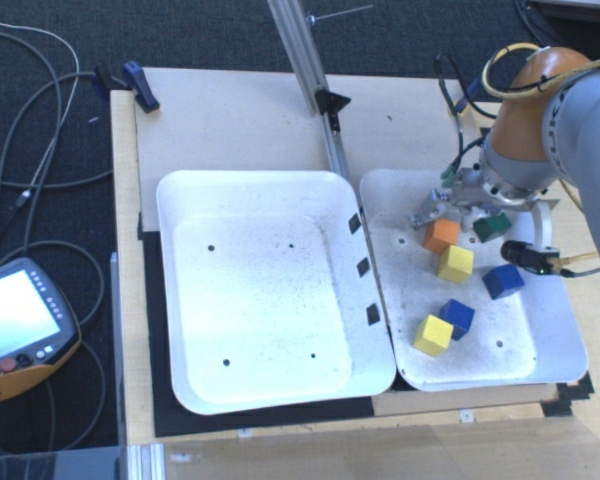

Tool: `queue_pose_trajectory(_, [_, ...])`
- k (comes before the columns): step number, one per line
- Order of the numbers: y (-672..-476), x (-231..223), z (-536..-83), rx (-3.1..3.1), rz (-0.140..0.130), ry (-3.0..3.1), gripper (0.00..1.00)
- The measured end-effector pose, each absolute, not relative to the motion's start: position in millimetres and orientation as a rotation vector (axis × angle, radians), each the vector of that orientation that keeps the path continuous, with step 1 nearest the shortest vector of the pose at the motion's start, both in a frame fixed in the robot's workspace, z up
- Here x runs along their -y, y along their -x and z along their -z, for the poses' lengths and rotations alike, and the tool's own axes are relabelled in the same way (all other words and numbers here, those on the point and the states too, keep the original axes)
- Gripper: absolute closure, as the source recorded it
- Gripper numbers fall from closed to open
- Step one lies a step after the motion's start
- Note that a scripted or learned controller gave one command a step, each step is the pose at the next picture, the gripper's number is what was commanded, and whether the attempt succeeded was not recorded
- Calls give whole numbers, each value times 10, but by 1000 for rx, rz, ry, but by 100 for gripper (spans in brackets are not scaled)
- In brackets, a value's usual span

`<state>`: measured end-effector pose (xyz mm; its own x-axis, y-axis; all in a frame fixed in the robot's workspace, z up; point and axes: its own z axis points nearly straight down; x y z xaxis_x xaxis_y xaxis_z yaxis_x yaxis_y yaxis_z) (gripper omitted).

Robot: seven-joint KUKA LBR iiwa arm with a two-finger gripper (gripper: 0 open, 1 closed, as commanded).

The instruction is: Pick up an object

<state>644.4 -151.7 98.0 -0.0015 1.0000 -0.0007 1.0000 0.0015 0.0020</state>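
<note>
White bins sit side by side on the counter [230,118], and the right bin [550,353] holds the blocks. Low over its far end hangs the claw [458,206], whether open or closed I cannot tell. An orange block [441,236] lies just below it, with a green block [491,227] beside it. Nearer lie a yellow block [456,263], a blue block [502,281], and a second yellow block [432,335] touching a second blue block [458,317]. The left bin [180,198] lies beside.
</note>
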Motion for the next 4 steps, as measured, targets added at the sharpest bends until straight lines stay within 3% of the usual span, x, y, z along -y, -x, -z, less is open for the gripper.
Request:
queue_pose_trajectory(1, [-6443,1509,-1112,-2222,-2,-2216,100])
queue_pose_trajectory(2, [-6491,774,-2015,-2227,-13,-2209,100])
queue_pose_trajectory(3, [-6690,-37,-1997,-2233,-7,-2212,100])
queue_pose_trajectory(4, [-6567,-93,-1997,-2225,4,-2222,100])
